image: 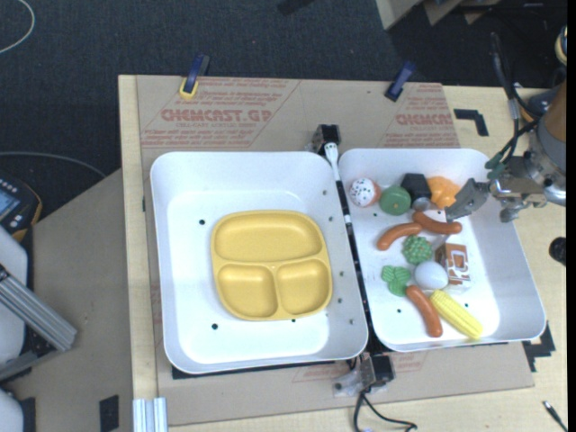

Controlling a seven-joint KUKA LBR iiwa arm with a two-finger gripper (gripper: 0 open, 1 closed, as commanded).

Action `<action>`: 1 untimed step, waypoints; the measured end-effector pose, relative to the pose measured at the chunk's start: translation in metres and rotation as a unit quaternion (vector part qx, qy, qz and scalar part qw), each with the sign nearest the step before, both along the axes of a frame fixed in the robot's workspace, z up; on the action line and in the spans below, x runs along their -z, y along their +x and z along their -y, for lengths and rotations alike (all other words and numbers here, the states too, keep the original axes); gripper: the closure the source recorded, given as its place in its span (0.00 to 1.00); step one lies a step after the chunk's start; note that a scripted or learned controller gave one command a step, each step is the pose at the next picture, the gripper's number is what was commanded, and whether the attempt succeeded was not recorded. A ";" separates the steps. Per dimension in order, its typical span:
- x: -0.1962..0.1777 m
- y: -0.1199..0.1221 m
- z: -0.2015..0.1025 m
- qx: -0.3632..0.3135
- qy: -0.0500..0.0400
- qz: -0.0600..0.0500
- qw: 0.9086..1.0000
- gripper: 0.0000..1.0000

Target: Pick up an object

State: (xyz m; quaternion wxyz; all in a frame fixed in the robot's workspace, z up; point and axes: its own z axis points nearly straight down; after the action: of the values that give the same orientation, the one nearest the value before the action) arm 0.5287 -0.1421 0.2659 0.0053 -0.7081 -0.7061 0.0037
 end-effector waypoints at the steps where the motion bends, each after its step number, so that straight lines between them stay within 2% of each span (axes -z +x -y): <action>1: -0.006 0.002 0.000 -0.001 -0.001 0.006 1.000 0.00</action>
State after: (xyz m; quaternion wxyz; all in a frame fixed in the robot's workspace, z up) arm 0.5309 -0.1419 0.2721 0.0002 -0.7071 -0.7071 0.0001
